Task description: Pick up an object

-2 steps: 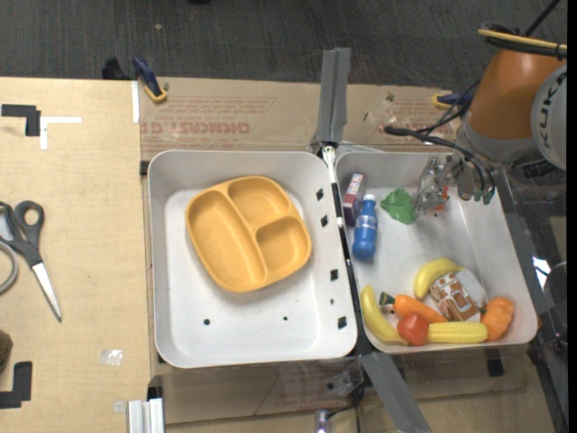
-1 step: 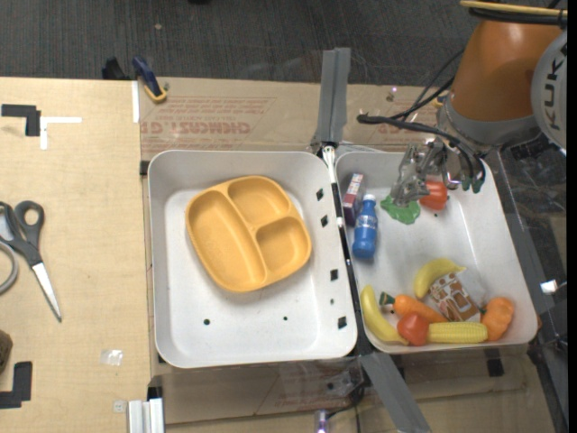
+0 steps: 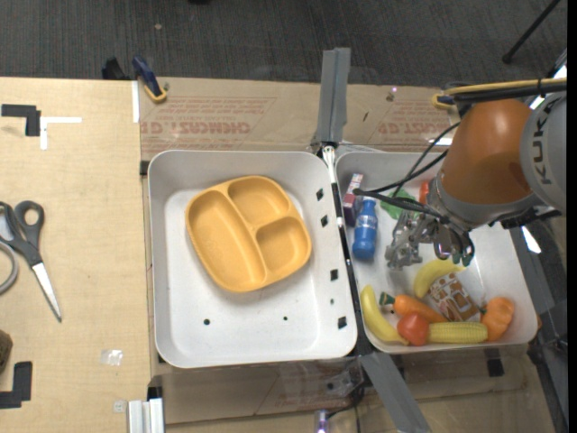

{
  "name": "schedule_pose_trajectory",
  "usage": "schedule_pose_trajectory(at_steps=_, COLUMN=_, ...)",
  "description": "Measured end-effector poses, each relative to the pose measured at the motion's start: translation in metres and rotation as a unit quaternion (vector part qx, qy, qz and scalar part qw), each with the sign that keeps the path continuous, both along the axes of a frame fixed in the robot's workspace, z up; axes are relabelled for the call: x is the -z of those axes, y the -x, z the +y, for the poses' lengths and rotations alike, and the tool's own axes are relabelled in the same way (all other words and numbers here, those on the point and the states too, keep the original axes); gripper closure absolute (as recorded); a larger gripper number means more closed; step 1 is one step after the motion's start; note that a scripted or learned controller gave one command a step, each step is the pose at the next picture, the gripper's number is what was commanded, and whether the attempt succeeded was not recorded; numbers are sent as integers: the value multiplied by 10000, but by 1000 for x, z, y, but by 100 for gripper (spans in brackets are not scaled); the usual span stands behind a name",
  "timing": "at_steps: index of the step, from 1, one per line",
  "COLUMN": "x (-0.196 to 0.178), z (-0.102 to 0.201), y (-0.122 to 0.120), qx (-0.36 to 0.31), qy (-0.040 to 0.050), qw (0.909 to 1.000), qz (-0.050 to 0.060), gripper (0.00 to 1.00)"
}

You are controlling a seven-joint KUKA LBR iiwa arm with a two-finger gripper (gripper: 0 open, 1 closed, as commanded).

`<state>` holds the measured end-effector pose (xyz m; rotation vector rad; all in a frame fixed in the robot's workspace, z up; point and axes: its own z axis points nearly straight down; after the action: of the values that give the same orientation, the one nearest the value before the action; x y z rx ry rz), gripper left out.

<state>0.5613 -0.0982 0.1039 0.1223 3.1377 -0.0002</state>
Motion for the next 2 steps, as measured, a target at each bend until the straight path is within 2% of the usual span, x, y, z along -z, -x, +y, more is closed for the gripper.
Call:
schedule_pose_trajectory(at_steps=1, x=0, z=0, y=0, qx=-5, qy=1, qw=10000, qz=-5, gripper=0)
schedule_pose_trajectory(at_steps=2, x=11, z=-8, y=-62, qx=-351, qy=3, qw=9994, qz=-19, gripper=0)
